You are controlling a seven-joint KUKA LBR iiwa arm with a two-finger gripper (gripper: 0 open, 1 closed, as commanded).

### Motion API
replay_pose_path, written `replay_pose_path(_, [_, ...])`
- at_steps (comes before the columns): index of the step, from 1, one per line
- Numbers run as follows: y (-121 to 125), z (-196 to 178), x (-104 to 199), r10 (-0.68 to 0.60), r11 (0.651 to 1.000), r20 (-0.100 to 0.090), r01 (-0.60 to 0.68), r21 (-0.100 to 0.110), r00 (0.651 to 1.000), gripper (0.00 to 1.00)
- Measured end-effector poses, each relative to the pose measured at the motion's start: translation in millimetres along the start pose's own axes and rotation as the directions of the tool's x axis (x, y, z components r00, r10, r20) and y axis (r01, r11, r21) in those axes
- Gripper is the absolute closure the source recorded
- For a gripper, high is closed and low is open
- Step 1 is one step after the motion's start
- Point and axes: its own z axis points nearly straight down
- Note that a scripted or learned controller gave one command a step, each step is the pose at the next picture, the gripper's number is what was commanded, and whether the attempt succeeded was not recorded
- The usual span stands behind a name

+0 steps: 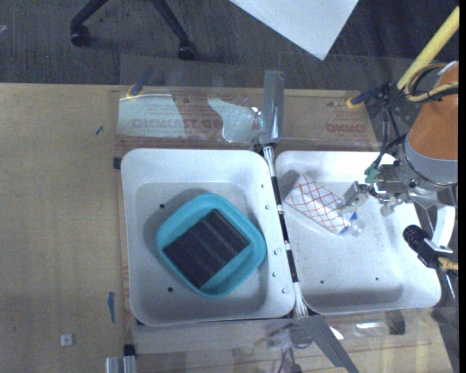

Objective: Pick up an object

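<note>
Two white bins sit side by side on the tabletop, their inner rims meeting along a central seam. The left bin holds a teal dish, roughly square with rounded corners and turned at an angle. A dark, ribbed block lies inside the dish and covers most of its floor.

The right bin holds a pouch, white with a red crosshatch pattern, lying in the bin's upper left part near the seam. The pouch's right end looks clear and crinkled, with a touch of blue.

The arm enters from the right, its orange band above a grey wrist, with cables and a yellow hose running over it. The claw hangs over the upper middle of the right bin, right at the pouch's right end. Whether it touches the pouch cannot be made out, and whether the claw is released or clenched cannot be told from this angle. The pouch appears to rest on the bin floor.

Behind the bins lies a cardboard sheet under clear plastic. At the top, a chair base and a white sheet rest on the dark floor.
</note>
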Motion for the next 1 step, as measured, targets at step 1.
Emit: replay_pose_path(1, [35.2, 69.8, -1.3, 0.016, 1.0, 0.0, -0.016, 0.0, 1.0, 0.0])
